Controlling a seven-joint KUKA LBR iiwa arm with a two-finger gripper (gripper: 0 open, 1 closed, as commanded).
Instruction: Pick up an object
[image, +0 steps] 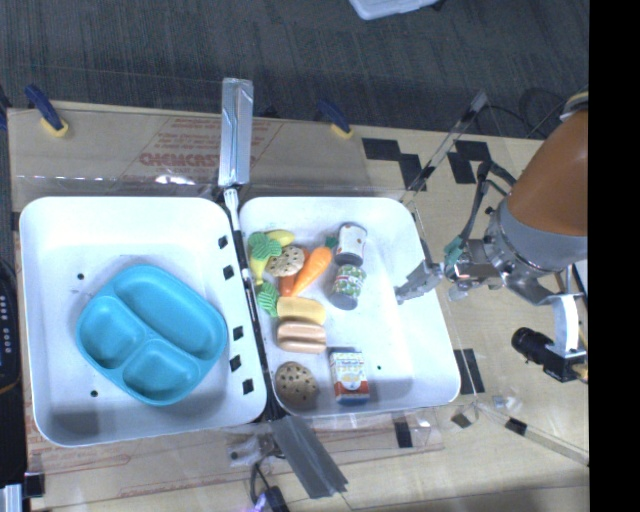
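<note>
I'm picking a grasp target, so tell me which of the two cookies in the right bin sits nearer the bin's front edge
The cookie in the right bin's front-left corner, beside the small carton. The other cookie lies farther back, among the green pieces and the carrot.

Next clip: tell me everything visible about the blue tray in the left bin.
The blue tray is a rounded, glossy piece that looks like plastic, moulded into three compartments: one long one along its upper side and two smaller ones below. It lies flat, turned at a slant, on the floor of the left bin, near the middle. Nothing lies in its compartments, and it touches only the bin floor.
</note>
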